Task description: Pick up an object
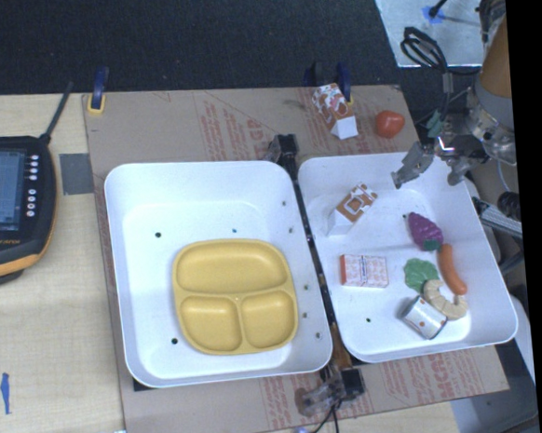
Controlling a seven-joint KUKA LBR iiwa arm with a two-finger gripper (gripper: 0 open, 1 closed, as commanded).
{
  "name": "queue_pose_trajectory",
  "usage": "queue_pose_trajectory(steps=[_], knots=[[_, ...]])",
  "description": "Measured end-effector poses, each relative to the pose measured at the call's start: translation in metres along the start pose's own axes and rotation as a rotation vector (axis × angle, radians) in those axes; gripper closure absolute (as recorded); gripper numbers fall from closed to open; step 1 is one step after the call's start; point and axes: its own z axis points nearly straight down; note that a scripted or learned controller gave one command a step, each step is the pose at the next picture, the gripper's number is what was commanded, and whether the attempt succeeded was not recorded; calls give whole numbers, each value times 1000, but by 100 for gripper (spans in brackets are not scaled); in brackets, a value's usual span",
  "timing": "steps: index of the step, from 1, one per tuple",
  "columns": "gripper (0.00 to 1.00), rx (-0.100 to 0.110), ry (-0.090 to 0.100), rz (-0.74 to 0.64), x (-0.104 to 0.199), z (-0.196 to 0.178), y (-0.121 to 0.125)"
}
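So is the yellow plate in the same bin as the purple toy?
No, the yellow plate lies in the left bin, while the purple toy lies in the right bin.

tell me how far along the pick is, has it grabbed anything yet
Done: nothing looks picked yet. The gripper hangs with open fingers above the right bin's upper right corner, nothing between them. In hand: it seems to be positioning near the small carton and the purple toy. Left: descending, closing on an object and lifting it. The yellow tray sits in the left bin.
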Motion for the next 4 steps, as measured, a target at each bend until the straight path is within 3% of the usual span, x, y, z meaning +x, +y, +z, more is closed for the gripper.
queue_pose_trajectory(steps=[1, 2, 3, 4], knots=[[0, 2, -1, 1, -41, 90, 4], [0, 2, 0, 0, -67, 171, -22], [0, -3, 1, 1, -64, 170, 58], [0, 0, -1, 0, -67, 170, 8]])
